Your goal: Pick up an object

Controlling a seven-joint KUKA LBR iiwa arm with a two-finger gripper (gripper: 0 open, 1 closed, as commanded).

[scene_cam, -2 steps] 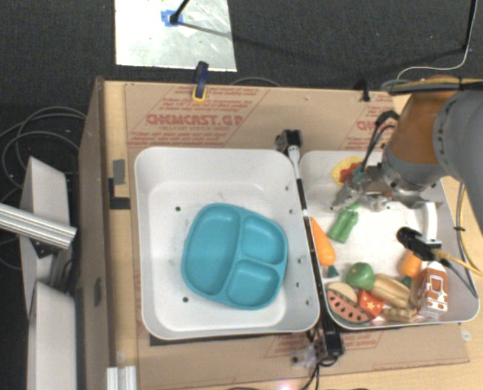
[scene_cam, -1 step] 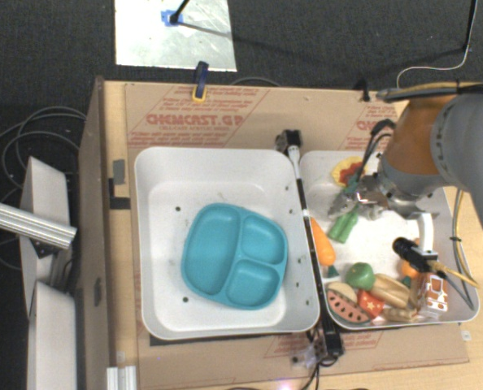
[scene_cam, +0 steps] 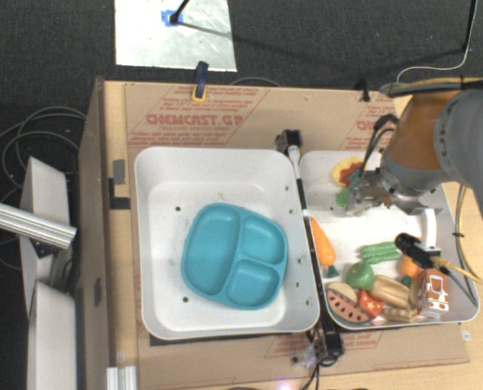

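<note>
My arm (scene_cam: 469, 128) is smooth grey, rounded like a thick tube, with an orange band (scene_cam: 416, 132) above the wrist. Thin black cables loop beside that band. My gripper (scene_cam: 357, 195) is dark metal.

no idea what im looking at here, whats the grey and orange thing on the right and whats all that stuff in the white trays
You are looking down at a slant from one camera fixed above a bench. The grey and orange thing is a robot arm reaching in from the right. At its tip is a pincer, which it uses to pick things up. It hangs low over the far part of the right bin; I cannot tell whether it holds anything.

Two shallow white bins sit side by side. The left bin holds a blue plate with three sections. The right bin holds a pile of toy food near its front edge, including a carrot and green beans. Cardboard lies under the bins.
</note>
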